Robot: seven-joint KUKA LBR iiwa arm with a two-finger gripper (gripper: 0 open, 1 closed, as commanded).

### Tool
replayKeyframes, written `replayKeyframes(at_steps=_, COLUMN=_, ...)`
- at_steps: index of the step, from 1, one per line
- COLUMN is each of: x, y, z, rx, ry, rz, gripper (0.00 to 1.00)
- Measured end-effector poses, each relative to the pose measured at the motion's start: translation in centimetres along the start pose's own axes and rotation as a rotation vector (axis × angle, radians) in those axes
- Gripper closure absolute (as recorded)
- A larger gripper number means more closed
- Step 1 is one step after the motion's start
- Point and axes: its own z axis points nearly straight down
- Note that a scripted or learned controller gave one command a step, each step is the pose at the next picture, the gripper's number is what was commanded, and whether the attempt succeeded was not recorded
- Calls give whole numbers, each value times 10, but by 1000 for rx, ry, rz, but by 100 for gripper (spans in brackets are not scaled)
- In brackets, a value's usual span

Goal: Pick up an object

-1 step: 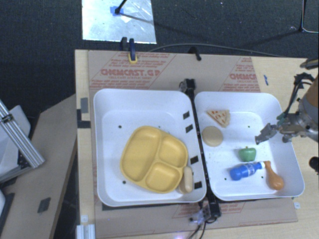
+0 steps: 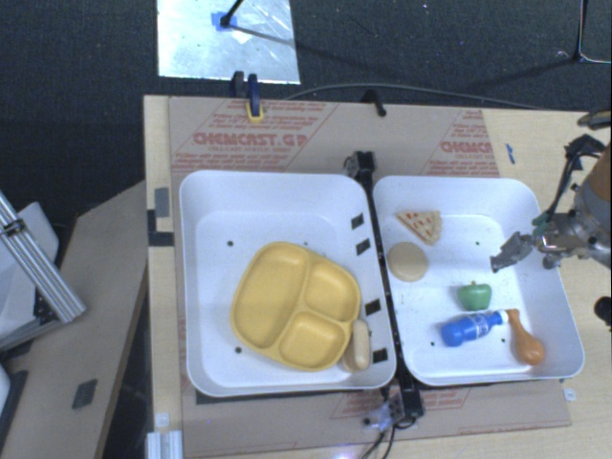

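A wooden bench (image 2: pixel 316 127) covered with printed protective sheeting is seen from above, bearing two shallow white bins side by side. The left bin (image 2: pixel 277 194) is occupied by a yellow divided plate (image 2: pixel 296 304), against whose lower right edge a pale bread-roll-shaped piece (image 2: pixel 359 344) is laid. The right bin (image 2: pixel 521 204) is stocked with toy food: a waffle-patterned pizza wedge (image 2: pixel 421 224) near the top, a beige round bun (image 2: pixel 407 261) just below it, a green pepper (image 2: pixel 473 295) toward the middle, a blue bottle (image 2: pixel 470 328) just beneath the pepper, and an orange drumstick-like piece (image 2: pixel 523 339) beside the bottle's cap. The arm is seen at the right edge, its gripper (image 2: pixel 516 249) poised over the right bin's right side, above the pepper; nothing is seen held, and how wide the claw stands cannot be told.
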Motion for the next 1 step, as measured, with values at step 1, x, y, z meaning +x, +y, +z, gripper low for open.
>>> replayKeyframes(at_steps=1, x=2, y=3, z=62, rx=4, ry=2, rz=1, gripper=0)
